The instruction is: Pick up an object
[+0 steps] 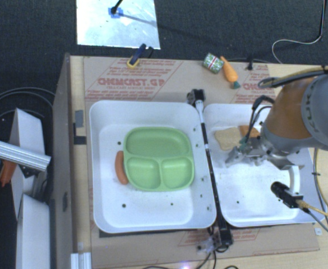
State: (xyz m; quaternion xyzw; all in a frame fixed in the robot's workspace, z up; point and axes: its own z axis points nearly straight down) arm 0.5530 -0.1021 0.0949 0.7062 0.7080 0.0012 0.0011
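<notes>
The arm reaches in over the right bin, its tool low near the bin's far end, just beside a tan, bread-like piece and an orange item — whether the tool is open or closed, I cannot tell. In the left bin lies a green divided tray, a sausage-shaped orange toy touching its left edge. On the tabletop behind the bins — a toy carrot.

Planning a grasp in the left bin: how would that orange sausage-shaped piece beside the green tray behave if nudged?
The sausage looks rounded and elongated, so it may roll sideways. It lies against the green tray, which would likely block rolling that way. Probably light.
</notes>
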